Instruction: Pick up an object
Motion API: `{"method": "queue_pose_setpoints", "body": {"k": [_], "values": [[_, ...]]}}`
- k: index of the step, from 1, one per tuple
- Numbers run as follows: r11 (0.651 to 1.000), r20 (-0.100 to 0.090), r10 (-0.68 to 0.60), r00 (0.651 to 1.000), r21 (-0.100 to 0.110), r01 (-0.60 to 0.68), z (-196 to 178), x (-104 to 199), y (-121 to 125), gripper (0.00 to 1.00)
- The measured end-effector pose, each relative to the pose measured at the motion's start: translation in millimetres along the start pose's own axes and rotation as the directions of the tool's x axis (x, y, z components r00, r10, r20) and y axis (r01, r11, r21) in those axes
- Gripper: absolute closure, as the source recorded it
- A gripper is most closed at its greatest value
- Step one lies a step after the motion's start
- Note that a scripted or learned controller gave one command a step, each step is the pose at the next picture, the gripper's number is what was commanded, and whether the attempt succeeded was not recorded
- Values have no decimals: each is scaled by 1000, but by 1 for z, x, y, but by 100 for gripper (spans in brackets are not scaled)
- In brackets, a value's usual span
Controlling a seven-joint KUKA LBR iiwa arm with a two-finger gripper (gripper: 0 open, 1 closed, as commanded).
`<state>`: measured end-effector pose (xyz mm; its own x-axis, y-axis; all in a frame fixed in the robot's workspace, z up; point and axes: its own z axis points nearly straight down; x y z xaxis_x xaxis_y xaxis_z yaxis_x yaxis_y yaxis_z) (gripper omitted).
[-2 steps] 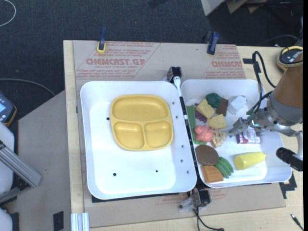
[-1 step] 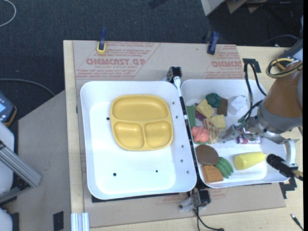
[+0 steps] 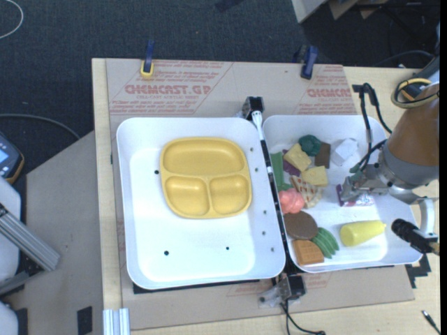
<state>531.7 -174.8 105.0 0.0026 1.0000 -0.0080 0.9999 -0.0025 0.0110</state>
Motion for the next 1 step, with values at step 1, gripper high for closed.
{"method": "queue_pose_setpoints", "body": {"k": [1], "values": [[1000,-4,-1,1000,4,1,-50,-11,5,100]]}}
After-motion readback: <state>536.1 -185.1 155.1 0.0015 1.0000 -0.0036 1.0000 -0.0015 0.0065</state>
